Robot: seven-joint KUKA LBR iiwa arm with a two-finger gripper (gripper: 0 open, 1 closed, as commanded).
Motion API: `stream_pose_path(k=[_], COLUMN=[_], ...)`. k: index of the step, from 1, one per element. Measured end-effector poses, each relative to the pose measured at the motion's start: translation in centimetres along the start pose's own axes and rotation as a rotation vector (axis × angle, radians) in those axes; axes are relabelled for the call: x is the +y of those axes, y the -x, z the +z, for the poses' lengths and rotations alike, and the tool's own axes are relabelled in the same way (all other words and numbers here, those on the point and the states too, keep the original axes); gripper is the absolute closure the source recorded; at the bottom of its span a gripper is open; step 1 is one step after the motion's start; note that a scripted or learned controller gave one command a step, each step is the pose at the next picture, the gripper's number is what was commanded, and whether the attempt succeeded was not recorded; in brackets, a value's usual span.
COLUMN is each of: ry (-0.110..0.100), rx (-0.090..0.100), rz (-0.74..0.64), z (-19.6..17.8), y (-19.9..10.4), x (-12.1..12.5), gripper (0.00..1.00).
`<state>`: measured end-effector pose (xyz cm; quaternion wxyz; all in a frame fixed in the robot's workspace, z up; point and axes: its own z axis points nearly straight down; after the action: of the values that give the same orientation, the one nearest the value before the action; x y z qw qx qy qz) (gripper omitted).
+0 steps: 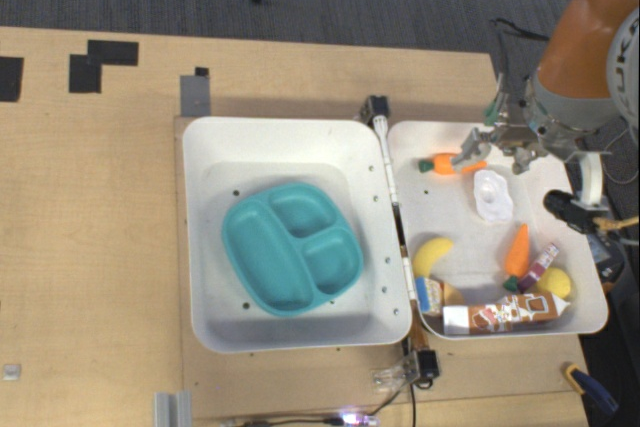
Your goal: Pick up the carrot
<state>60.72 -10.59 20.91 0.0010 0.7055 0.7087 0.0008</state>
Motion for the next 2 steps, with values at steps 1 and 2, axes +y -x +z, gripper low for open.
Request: stream_pose_path(k=[1, 2], ry=[-0.002, 0.004], rx=[0.000, -0.001], rz=[-0.046, -0.102], z=[7.2, 12.2], y=[1.1, 0.6], x=[6.1, 4.0], gripper=[0.00, 0.00])
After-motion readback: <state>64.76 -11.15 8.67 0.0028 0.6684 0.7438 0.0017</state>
